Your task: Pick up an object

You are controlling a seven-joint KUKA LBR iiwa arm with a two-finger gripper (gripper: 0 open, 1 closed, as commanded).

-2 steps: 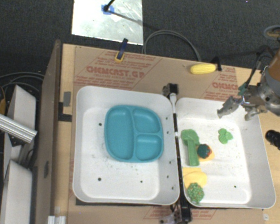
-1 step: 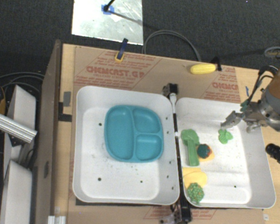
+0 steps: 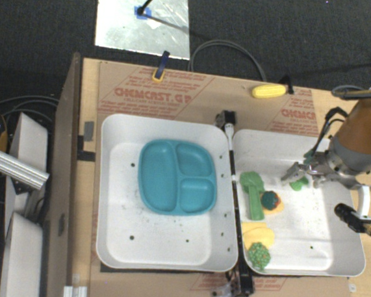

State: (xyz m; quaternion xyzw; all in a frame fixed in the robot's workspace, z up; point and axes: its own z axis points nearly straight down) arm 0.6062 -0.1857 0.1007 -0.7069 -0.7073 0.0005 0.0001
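Two shallow white plastic bins side by side on bench. Left bin (image 3: 113, 190) holds a teal plastic divided plate (image 3: 176, 177), three compartments, lying flat near centre. Right bin (image 3: 332, 256) holds the objects: a green flat paddle-shaped toy (image 3: 254, 193) near the bin's left wall, a dark teal ball (image 3: 270, 200) touching its right side on a yellow piece, a yellow rounded piece (image 3: 259, 234) nearer, and a green knobbly broccoli-like toy (image 3: 259, 255) at the near-left corner. Grey arm with orange band comes in from right; two-finger gripper (image 3: 298, 176) low over the far part of right bin. A small green object (image 3: 297, 184) sits right at the fingertips; cannot tell whether the fingers are apart or clamped on it.
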